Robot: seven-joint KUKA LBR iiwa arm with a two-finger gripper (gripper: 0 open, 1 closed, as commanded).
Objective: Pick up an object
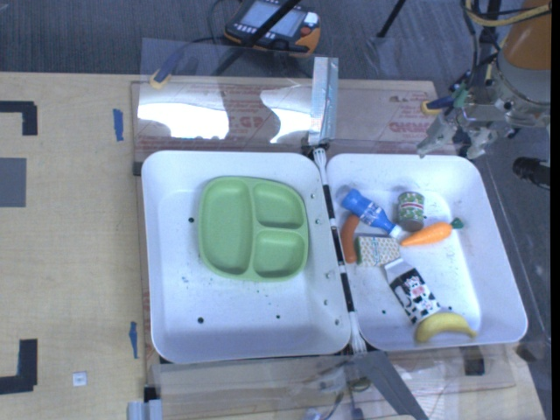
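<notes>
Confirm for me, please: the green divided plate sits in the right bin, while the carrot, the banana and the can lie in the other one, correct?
Not quite. The camera view shows the green divided plate in the left bin; the carrot, banana and can lie in the right bin.

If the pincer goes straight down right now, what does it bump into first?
Probably the far right corner rim of the right bin. The pincer hangs about over that edge, away from the toys, though height is hard to judge.
</notes>
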